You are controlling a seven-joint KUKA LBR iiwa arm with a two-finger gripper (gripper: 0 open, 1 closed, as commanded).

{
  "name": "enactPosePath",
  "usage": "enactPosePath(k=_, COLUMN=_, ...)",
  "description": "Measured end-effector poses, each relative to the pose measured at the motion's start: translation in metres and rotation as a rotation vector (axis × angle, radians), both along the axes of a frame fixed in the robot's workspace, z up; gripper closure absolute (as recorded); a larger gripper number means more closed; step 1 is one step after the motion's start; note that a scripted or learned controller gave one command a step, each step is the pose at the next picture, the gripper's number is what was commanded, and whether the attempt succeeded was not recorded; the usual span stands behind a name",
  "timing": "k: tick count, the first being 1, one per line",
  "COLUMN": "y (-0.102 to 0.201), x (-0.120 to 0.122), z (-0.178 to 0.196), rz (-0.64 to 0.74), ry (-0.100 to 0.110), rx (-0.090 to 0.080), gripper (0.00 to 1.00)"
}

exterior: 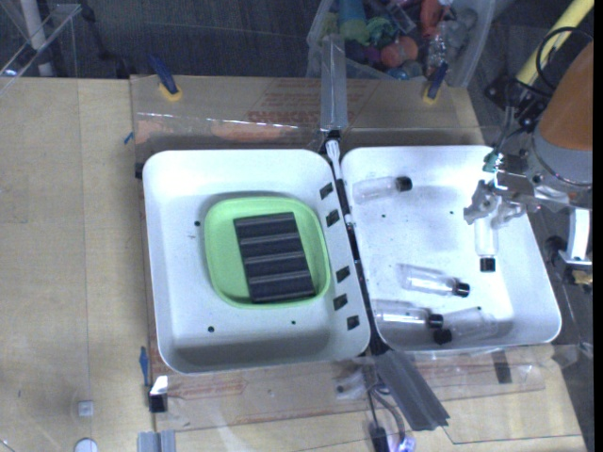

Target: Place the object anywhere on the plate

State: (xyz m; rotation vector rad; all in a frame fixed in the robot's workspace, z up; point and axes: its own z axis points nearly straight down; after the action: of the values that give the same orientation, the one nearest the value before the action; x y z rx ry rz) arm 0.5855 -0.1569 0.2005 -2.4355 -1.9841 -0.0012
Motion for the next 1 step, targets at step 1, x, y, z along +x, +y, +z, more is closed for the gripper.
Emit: enactPosePath(k=1, y=0.0, x=0.0, z=0.0001, rz=0.0, ry=0.0, rx=0.0, gripper=0.0)
